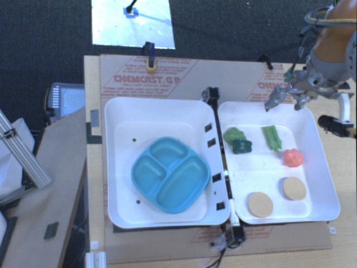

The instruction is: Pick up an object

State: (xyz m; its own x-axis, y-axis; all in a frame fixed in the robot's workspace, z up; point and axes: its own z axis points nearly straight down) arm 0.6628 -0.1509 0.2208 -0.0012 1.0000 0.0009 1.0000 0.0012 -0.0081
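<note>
The right bin (321,166) holds a light green leafy piece (232,133) next to a dark green piece (242,146), a green bean-like strip (272,137), a pink-red round item (293,157) and two tan discs (294,188) (260,204). My gripper (286,100) hangs above the bin's far edge, up and to the right of the green strip. Its fingers (274,101) stand apart, open, with nothing between them.
The left bin (120,121) carries a blue divided plate (169,173). A black clip strip (217,149) runs between the two bins. Cardboard lies under both bins, with a yellow clamp (150,61) at its far edge.
</note>
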